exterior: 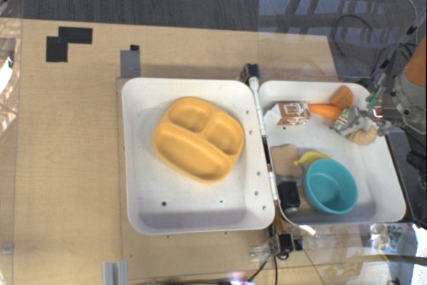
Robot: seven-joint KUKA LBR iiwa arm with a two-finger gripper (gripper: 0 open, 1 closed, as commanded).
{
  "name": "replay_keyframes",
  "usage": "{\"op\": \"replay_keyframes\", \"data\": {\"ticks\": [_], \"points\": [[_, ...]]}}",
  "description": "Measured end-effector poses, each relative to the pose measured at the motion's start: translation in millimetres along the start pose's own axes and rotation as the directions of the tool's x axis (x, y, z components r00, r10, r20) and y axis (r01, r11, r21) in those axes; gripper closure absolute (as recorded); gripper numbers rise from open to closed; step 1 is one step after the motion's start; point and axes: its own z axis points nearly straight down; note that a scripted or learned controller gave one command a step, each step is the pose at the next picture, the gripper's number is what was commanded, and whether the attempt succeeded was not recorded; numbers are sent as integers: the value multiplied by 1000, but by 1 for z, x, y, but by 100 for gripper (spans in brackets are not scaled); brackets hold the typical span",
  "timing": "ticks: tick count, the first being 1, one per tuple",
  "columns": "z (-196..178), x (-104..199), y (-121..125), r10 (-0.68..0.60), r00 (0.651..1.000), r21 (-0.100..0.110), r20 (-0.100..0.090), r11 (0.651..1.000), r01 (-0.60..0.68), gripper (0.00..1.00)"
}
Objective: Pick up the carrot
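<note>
The carrot (325,111) is orange and tapered. It lies flat near the back of the right bin (393,177), between a brown-and-white packet (292,113) and a small green-and-white can (344,121). The gripper (371,110) hangs over the bin's back right corner, to the right of the carrot and apart from it, just above the can and a beige lump (363,137). The arm's orange band (417,67) shows at the right edge.
An orange-brown piece (343,97) sits just behind the carrot. The right bin also holds a banana (311,157), a tan slice (283,157), a teal bowl (330,187) and a black block (289,195). A yellow divided plate (199,139) lies in the left bin (143,210).
</note>
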Motion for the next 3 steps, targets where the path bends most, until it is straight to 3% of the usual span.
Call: {"op": "replay_keyframes", "data": {"ticks": [1,2,3], "points": [[34,-12,109,-47,999,-4,2,999,47,0],[99,3,111,-156,988,-11,6,988,156,0],[113,2,81,-22,1000,-6,2,1000,22,0]]}}
